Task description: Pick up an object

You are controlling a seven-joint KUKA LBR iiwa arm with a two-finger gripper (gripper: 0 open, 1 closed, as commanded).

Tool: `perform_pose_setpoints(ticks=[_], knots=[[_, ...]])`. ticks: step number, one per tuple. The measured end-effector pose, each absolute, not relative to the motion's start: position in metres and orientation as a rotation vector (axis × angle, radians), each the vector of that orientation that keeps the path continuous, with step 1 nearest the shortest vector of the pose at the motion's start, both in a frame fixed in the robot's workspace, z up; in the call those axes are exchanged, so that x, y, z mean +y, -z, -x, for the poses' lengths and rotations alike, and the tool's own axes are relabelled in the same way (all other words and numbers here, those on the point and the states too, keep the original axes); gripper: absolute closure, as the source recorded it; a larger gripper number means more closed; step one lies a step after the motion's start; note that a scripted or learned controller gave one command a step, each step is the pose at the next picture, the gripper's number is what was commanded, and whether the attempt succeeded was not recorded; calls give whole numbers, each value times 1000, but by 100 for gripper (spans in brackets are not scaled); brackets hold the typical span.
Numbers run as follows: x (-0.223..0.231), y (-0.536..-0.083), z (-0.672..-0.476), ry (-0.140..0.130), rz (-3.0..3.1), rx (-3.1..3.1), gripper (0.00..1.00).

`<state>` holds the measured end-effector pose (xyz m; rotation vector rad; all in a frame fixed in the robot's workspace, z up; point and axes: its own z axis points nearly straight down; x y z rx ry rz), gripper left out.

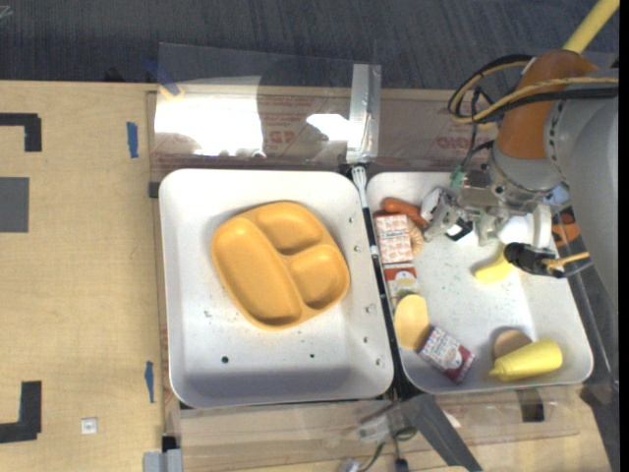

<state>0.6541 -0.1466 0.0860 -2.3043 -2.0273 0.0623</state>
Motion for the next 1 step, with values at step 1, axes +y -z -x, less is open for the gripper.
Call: perform_pose_setpoints(ticks=[1], knots=[[-149,-117,-627,1,2096,-2341,0]])
